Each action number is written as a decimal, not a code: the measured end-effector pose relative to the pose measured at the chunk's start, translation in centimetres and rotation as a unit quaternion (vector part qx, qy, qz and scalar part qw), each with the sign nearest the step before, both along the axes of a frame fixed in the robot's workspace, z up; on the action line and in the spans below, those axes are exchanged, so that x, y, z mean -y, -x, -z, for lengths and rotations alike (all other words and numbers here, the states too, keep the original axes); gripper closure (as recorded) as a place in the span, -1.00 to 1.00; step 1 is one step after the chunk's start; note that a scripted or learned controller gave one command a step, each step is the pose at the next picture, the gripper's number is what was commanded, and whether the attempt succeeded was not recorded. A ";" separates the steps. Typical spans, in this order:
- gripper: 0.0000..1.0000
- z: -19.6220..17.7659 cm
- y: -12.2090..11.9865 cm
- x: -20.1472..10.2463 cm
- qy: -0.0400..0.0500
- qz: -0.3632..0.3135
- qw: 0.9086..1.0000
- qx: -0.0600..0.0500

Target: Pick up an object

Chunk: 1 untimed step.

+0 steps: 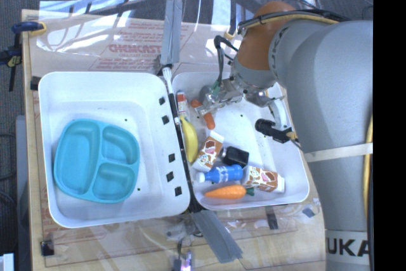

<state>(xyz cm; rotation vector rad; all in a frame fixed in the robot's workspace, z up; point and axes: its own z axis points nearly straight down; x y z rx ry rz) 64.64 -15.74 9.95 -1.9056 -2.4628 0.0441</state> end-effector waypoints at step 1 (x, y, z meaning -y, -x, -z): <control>1.00 -9.7 -0.2 -5.9 -0.002 0.022 1.000 0.019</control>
